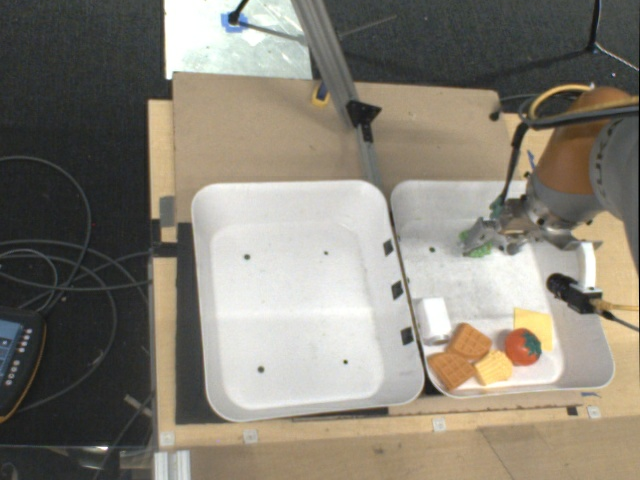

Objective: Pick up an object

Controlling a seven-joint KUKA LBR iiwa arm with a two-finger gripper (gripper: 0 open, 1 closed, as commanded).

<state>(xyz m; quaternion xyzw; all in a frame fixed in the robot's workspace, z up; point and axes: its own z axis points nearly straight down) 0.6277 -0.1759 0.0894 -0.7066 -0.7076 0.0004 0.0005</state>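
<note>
My gripper is low in the right bin, near its upper middle, reaching in from the right. A small green object lies right at its tip, partly hidden by the grey gripper body; whether it is gripped is unclear. Along the bin's front edge lie a white block, two brown waffle pieces, an orange-yellow cracker, a red tomato and a yellow cheese wedge.
The left bin sits beside the right one, the two touching along a shared edge with black clips. A grey pole slants down from the top to the bins' back edge. Cables lie on the floor at left.
</note>
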